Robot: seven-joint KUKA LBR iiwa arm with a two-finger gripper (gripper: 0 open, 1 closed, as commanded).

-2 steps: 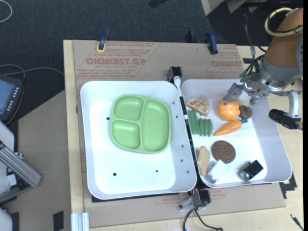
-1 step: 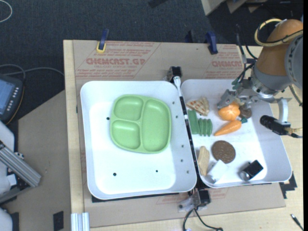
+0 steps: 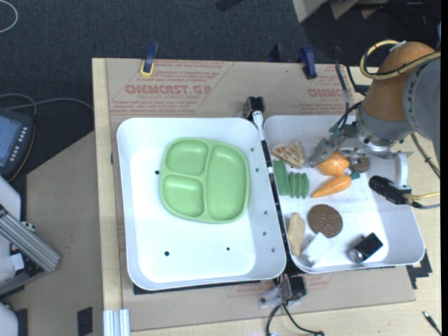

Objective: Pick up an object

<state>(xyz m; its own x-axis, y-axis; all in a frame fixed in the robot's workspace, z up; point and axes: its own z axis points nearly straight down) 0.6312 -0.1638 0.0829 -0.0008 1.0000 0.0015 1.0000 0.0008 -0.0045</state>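
The bench [image 3: 210, 82], a brown board printed with red lettering, spreads out on all sides beneath the claw [image 3: 334, 151], most of it lying off to the claw's left. On it the left white bin [image 3: 140, 187] sits well to the claw's left, and the right white bin [image 3: 399, 222] lies directly under the claw. The grey arm [image 3: 420, 96] with its orange band rises up and to the right of the claw.

A green divided plate [image 3: 205, 179], with three compartments, rests in the left bin, well to the left of the claw and a little lower in the view.

The claw hangs low over the upper middle of the right bin; whether it is wide or narrow I cannot tell, as the wrist hides its tips. Just below it, touching or almost touching, lies a round orange fruit-like toy [image 3: 333, 164], not visibly gripped. Below that, and still close, an orange toy carrot [image 3: 332, 185] lies at a slant. A brown round cookie-like disc [image 3: 325, 220] sits further below the claw. A green ridged toy vegetable [image 3: 291, 182] lies below and to the left, beside the bin's left wall. A tan bread-like piece [image 3: 290, 153] is just to the left of the claw, and another tan piece [image 3: 297, 232] lies well below and left. A small black block [image 3: 367, 246] lies far below and right, near the bin's lower edge.
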